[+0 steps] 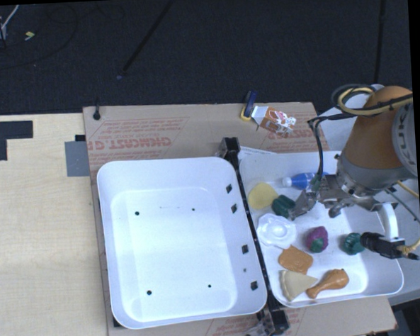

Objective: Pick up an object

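A: Where's the arm (379, 143)?

B: I see it reaching in from the right, wrist bent down over the right bin (387, 284). The tool (306, 202) sits low over the bin's upper part, just beside the dark green object (282, 205) and the clear bottle (299, 181).

A: Tool state?

B: Can't tell from here, too dark and cluttered.

A: Other objects?

B: All in the right bin: yellow piece (262, 194), white cup (275, 231), purple object (316, 239), drumstick (329, 282).
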